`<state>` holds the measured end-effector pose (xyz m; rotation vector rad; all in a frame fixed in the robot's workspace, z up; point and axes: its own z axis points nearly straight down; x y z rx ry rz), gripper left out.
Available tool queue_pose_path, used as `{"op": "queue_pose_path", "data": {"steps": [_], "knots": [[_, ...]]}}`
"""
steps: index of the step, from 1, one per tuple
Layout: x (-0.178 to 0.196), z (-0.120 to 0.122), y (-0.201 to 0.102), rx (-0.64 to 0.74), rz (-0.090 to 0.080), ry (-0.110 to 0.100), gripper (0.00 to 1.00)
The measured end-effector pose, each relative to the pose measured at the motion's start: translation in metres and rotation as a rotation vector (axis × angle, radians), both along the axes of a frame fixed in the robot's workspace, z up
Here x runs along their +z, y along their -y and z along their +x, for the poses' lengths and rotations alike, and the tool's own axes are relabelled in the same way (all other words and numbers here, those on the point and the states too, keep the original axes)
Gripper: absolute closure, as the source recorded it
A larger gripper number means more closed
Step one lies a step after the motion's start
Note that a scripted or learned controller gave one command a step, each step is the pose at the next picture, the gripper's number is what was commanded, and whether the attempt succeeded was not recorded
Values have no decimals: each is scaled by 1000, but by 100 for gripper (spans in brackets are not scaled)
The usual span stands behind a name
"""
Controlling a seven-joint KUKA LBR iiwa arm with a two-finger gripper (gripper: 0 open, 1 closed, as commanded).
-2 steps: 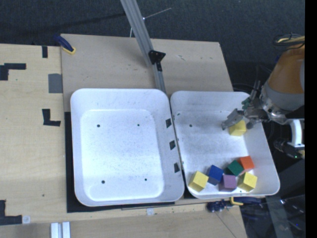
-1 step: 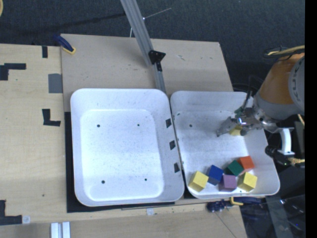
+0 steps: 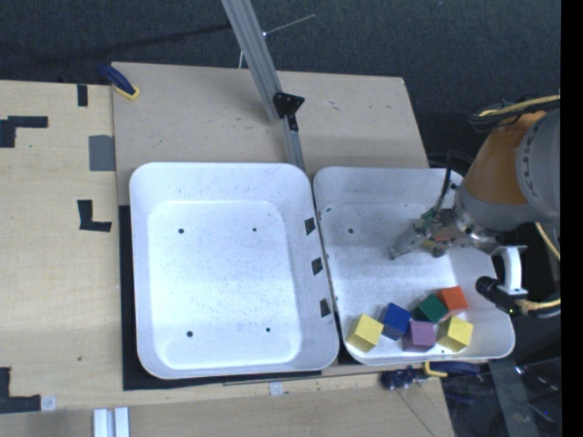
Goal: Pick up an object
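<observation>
Gripper [image 3: 407, 247] hangs over the right-hand shallow white bin [image 3: 364, 198]; whether it's clenched, I can't tell. Small blue cube [image 3: 395, 320] sits near the front rim among coloured blocks — probably light, rigid; pinch its flat sides.

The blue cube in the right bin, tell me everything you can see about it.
The blue cube is a small, solid-looking block with a matte, evenly coloured surface, sitting slightly turned on the floor of the right bin near its front edge. It lies in a cluster, close beside the yellow cube on its left and the purple cube on its right. The end effector is well apart from it.
</observation>
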<state>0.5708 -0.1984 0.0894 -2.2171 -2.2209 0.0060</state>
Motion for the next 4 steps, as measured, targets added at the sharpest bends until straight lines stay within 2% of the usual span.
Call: {"op": "queue_pose_path", "data": {"steps": [1, 4], "knots": [[12, 1, -1, 1, 1, 3, 100], [161, 13, 1, 1, -1, 9, 100]]}}
